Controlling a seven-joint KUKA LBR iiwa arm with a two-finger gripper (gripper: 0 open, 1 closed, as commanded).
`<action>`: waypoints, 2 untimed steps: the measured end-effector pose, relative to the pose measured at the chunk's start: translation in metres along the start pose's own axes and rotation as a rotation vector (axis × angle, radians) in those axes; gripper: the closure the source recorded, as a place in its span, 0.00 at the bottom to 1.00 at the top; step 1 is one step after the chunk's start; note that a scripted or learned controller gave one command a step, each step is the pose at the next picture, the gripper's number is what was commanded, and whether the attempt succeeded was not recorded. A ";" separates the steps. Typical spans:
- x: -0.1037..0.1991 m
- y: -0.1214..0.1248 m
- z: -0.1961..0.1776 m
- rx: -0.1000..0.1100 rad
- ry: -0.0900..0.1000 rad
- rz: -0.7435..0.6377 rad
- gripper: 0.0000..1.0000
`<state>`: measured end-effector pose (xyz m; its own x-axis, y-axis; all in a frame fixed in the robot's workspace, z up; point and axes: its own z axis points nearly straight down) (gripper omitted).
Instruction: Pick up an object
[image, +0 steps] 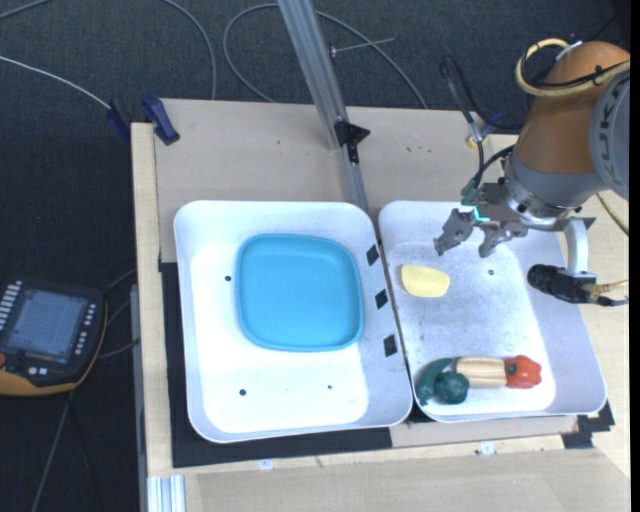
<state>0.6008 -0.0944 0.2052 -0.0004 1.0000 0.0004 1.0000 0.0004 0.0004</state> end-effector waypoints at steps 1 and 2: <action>0.000 0.000 0.000 0.000 0.000 0.000 0.00; 0.000 -0.003 0.063 0.005 0.000 0.000 0.00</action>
<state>0.5979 -0.0942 0.1424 -0.0002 1.0000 0.0005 1.0000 0.0002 -0.0050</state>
